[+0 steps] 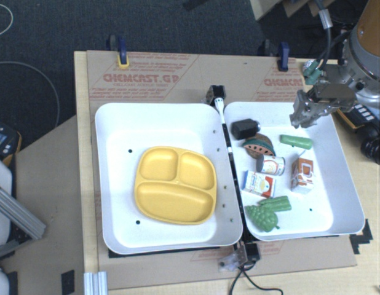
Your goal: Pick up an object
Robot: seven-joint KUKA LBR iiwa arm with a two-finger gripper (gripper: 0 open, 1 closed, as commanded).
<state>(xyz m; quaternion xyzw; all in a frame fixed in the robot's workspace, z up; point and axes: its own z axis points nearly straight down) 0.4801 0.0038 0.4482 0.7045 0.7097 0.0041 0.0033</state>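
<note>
A brown board (178,72) printed with "CHEMCAST" in red, twice over, covers the tabletop (67,165) and is held at its far edge by two blue clamps (122,49). Dark carpet (116,11) lies beyond, with thin cables looping over it.

Two white bins sit side by side on the board. The left bin (116,134) holds a yellow divided plate (176,185) near its middle. The right bin (337,183) holds a black block (244,128), a green pod-shaped toy (296,142), a brown and teal piece (259,146), a small can (273,166), two small red-and-white cartons (259,184) whose print is too small to read, and a bunch of green toy grapes (267,212).

The tool (304,117) hangs over the right bin's far right corner, just above the green pod; whether its fingers are spread or pressed together I cannot tell, and nothing shows between them.
</note>
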